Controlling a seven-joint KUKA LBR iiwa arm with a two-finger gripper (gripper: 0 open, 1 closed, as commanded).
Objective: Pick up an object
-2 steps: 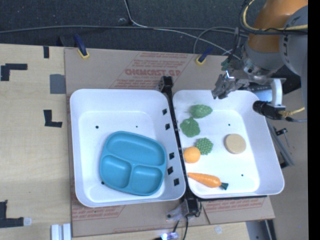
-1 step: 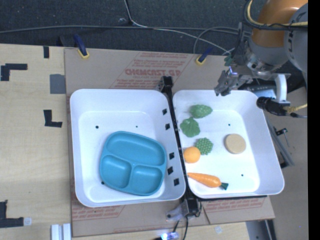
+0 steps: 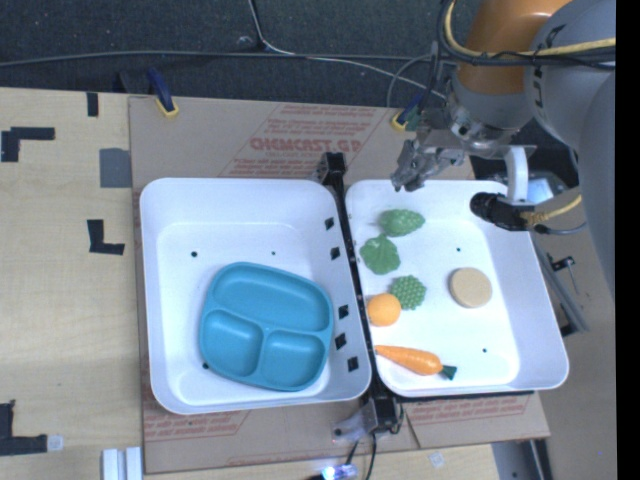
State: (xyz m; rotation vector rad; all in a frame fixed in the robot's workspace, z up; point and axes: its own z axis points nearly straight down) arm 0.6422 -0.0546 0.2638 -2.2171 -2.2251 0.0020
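My gripper (image 3: 408,178) hangs over the far edge of the right bin (image 3: 520,268), above and just behind a green leafy piece (image 3: 401,222). Nothing shows between its fingers. Below that piece lie a second green leafy piece (image 3: 380,255), a green bumpy broccoli-like piece (image 3: 408,291), an orange ball (image 3: 383,310) and a carrot (image 3: 410,360). A tan round disc (image 3: 470,287) lies toward the right of the bin.
The left bin (image 3: 170,218) holds a blue divided plate (image 3: 265,326). A black divider strip (image 3: 345,268) runs between the bins. Cables cross the dark backdrop behind the bench. The arm's grey body and orange band fill the upper right.
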